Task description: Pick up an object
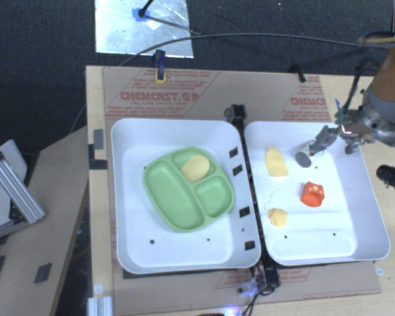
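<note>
Robotics lab test cell. Evidence: a robot arm reaches over a bench with two white bins side by side on a paper-masked sheet printed CHEMCAST GP. A blue clamp sits on the sheet's rear edge. Aluminium extrusion stands at left, and a loose cable runs across dark carpet.

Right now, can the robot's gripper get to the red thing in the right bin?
Probably yes. The gripper hangs over that same bin, close to the red thing, which lies on its own with nothing on top of it or between the two.
</note>
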